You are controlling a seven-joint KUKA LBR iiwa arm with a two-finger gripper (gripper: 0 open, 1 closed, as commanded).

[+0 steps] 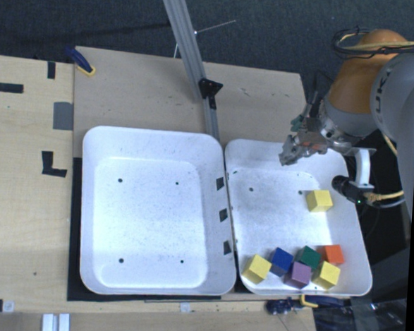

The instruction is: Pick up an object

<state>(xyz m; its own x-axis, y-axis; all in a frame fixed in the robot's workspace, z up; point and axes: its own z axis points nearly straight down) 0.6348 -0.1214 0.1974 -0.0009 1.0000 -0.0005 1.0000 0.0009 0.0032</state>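
Wooden bench (22, 184) is sitting under dark carpet backdrop, w/ black tape marks on its left side. Left bin (95, 146) is lying on bench, white, shallow, nothing showing on its floor but small dark dots. Grey metal strut (190, 47) is slanting down from top centre to the seam between bins.

Right bin (246, 157) is holding all the blocks. Cluster along near edge, packed close: yellow cube (258, 268), blue cube (281, 260), purple cube (300, 273), green cube (309, 257), second yellow cube (329, 275), orange cube (334, 254). Lone yellow cube (319, 200) is sitting apart, mid-right of bin, tilted slightly, free on all sides.

Gripper (289, 157) is hanging over far edge of right bin, nothing between its tips; too small and blurred to say if spread or pressed together, so cannot tell. Arm (361, 87) is reaching in from right.

Step, by my read: approach phase, no grasp yet. Lone cube is looking like easiest target: nearest to gripper, w/ clear room for both tips. Next move is calling for travel toward near-right, then descent squarely over it. Cluster is looking riskier, neighbours crowding.
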